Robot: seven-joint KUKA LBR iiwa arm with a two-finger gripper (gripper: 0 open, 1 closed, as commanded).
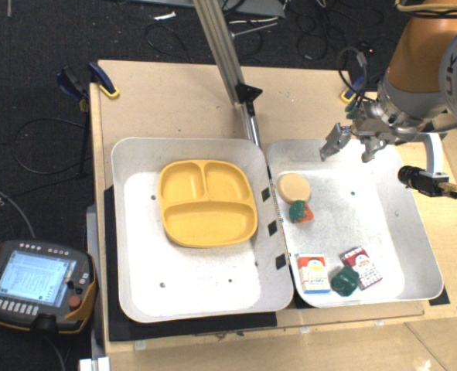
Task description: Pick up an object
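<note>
The hand hangs over the far edge of the right bin, its two fingers spread apart with nothing between them. One finger juts toward the left, the other points down nearer the wrist, so the whole hand looks tilted rather than squared to the bin floor. Behind it the grey wrist runs up into the orange band of the arm, which leans in from the right.

Just below the hand, against the bin's left wall, lies a round tan piece, and touching its near side is a small green and orange toy. Well apart from the hand, at the near end of the same bin, sit a white carton, a dark green lump and a red-and-white packet, all close together. The left bin holds a yellow divided plate.

To my eye the pick has not yet begun; this is the approach. The tan piece is the closest candidate, and the next move calls for lowering the hand straight over it, straddling it without nudging the toy.
</note>
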